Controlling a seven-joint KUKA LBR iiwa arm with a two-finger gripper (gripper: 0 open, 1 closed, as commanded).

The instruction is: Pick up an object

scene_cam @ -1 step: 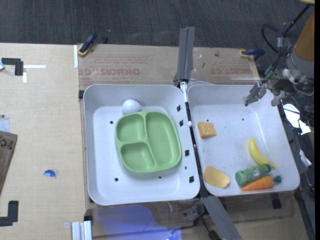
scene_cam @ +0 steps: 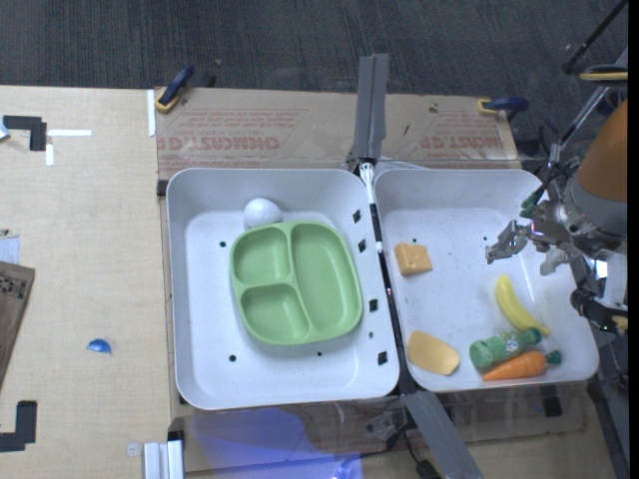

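Banana (scene_cam: 517, 304) was judged the likeliest target, since it lay just below the gripper (scene_cam: 521, 239) in the camera view, closer to it than anything else in the right bin (scene_cam: 454, 200). Its long axis ran on a slant, from upper left down to lower right, so a grasp across its narrow width would be called for, and some turning of the wrist might be needed to line up. The gripper hung over the right-hand part of that bin, above the bare white floor, and nothing was seen between its fingers; whether they were spread or pressed together could not be told from the dark tangle of metal at the wrist.

The banana looked smooth, curved and yellow, probably a plastic toy. Just below it a green bottle (scene_cam: 505, 347) lay on its side, touching or nearly touching an orange carrot (scene_cam: 517, 367) beneath it. A rounded yellow-orange slab (scene_cam: 433, 352) was seen nearer the bin's front left, and a small orange block (scene_cam: 412, 258) sat well apart by the divider. In the left bin (scene_cam: 200, 297) a green three-part plate (scene_cam: 297, 282) rested, with a small white ball (scene_cam: 262, 210) at its upper edge.
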